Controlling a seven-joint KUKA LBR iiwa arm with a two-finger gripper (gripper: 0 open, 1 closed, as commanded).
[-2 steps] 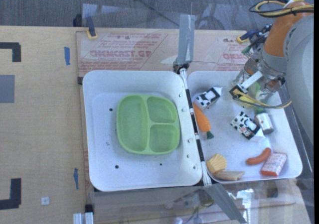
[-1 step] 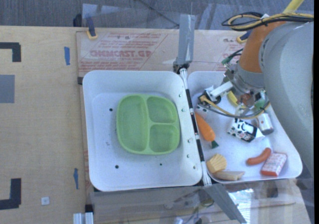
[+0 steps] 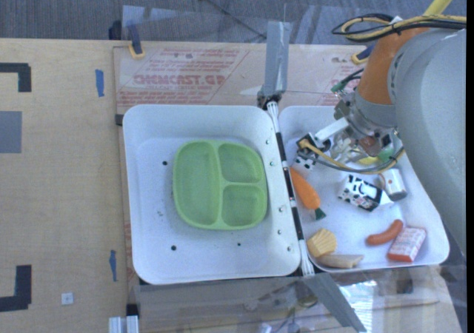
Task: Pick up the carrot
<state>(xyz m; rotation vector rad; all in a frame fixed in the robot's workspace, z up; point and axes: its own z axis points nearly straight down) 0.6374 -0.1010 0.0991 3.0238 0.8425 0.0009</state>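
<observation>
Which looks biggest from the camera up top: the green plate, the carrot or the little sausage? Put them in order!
Largest to smallest, as seen from above:
1. Green plate, in the left bin, by far the biggest.
2. Carrot, in the right bin.
3. Sausage, a little shorter than the carrot.

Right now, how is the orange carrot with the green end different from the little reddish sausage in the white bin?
The orange carrot with the green end is bigger and tapers toward one end; the little reddish sausage is smaller, slightly curved and rounded at both ends. The carrot lies by the bin's left wall, slanting down to the right; the sausage lies further right, slanting up to the right, next to a red-and-white packet. Both lie flat in the right white bin.
</observation>
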